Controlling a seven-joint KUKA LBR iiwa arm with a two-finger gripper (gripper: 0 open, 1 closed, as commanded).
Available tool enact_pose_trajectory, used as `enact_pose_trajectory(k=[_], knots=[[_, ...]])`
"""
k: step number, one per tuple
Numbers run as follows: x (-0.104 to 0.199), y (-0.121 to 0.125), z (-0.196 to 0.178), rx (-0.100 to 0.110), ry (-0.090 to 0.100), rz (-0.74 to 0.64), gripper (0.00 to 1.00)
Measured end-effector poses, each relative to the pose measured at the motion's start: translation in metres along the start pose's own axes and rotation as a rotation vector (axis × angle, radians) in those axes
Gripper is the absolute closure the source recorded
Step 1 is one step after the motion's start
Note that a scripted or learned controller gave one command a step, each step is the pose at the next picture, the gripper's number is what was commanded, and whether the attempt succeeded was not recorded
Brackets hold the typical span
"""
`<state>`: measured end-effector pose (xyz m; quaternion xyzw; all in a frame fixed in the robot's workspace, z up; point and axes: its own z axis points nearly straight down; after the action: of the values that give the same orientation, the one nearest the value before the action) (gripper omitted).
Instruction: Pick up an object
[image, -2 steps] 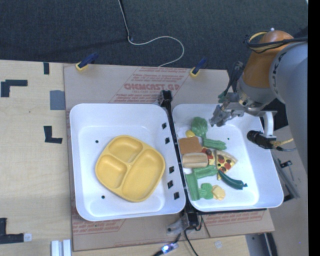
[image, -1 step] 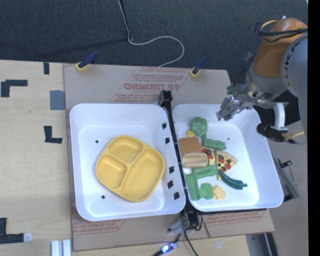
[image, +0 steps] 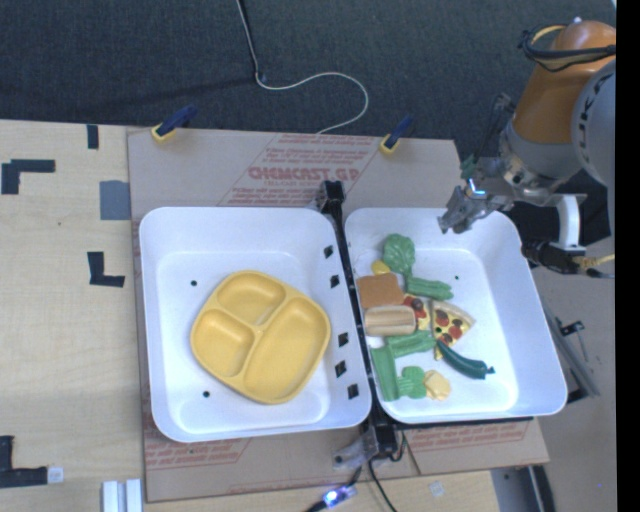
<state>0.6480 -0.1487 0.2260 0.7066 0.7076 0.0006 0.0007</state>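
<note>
My gripper (image: 457, 217) hangs over the back right corner of the right bin (image: 527, 330), above and to the right of the toy food pile. That pile holds a green broccoli piece (image: 398, 252), a brown bread slice (image: 379, 291), a hot dog bun (image: 390, 320), a pizza slice (image: 452, 324), green vegetable pieces (image: 400, 372), a dark green pepper (image: 464, 360) and a small yellow piece (image: 436, 383). Nothing shows between the gripper's tips.
The left bin (image: 170, 260) holds a yellow divided plate (image: 261, 335). A black clip divider (image: 333, 200) joins the two bins. Cardboard lies under both, with a white cable (image: 310, 85) behind. The arm's orange band (image: 560, 80) is at the top right.
</note>
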Motion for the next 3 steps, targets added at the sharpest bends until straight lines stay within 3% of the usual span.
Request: enact_pose_trajectory(k=[2,3], knots=[[0.095,-0.021,-0.01,0.004,0.002,-0.005,1.0],[0.146,-0.03,0.007,0.006,0.002,-0.005,1.0]])
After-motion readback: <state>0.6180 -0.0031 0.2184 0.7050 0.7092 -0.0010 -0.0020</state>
